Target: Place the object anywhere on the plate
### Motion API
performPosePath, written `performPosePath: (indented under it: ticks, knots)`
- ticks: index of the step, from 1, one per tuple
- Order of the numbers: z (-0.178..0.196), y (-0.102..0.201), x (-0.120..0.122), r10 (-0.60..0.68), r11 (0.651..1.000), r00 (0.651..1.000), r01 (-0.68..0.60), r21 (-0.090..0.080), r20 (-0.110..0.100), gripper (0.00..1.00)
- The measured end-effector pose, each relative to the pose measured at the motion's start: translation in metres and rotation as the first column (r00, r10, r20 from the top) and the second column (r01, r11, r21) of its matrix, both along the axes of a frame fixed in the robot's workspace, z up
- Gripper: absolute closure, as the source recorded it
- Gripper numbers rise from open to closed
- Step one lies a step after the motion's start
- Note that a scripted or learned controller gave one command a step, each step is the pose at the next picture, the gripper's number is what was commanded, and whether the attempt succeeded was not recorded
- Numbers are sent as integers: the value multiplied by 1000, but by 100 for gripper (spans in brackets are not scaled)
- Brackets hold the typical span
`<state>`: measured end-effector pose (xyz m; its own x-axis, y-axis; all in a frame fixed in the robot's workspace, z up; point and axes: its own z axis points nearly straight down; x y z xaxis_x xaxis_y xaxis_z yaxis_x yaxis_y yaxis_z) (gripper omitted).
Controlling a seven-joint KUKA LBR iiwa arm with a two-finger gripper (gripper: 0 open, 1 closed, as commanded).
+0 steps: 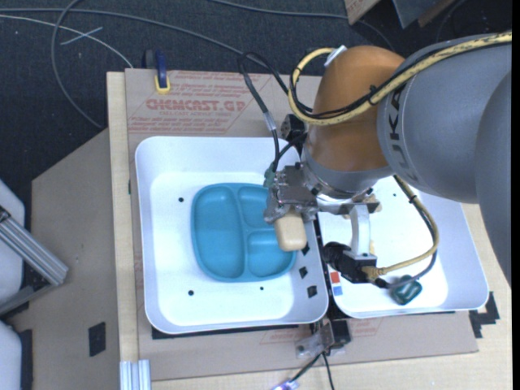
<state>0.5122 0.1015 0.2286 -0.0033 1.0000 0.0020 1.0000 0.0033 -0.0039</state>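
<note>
Even, bright overhead light is cast; the white bins point(162, 242) are rendered near glare. Soft shadows are thrown beneath the arm point(439, 128), right of the fingers. Focus is slightly soft throughout.

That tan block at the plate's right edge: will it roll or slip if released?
The tan block looks rounded and smooth, so it may slip or tumble. It sits under the end effector, over the rim of the blue plate; dropped there, it could tip off into the bin. Probably light.
</note>
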Motion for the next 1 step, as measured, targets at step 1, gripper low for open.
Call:
performPosePath:
  ticks: [1]
  knots:
    - [0,-1,0,-3,1000,1000,3,-1,0,0]
